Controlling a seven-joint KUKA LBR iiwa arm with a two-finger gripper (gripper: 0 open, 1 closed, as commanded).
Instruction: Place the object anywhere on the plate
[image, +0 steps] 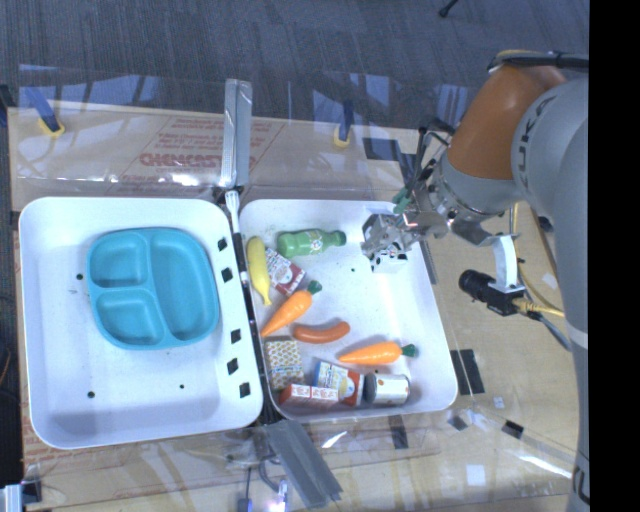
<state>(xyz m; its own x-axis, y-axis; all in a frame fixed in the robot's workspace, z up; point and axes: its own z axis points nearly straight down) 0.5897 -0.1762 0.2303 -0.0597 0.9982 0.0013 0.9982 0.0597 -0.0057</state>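
Worktop with two white bins. Left bin: blue divided plate, nothing on it. Right bin: two carrots, banana, green bottle, sausage, packets. Tool at upper right of right bin; open or closed: can't tell. Nothing visibly gripped.

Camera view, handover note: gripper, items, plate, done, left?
Gripper: over the right bin's upper right; fingers unclear, nothing seen held.
Plate: blue, three compartments, in the left bin, bare.
Items in the right bin: green bottle, banana, two carrots, sausage, packets along the bottom.
Done: nothing on the plate.
Left: pick one, place it.
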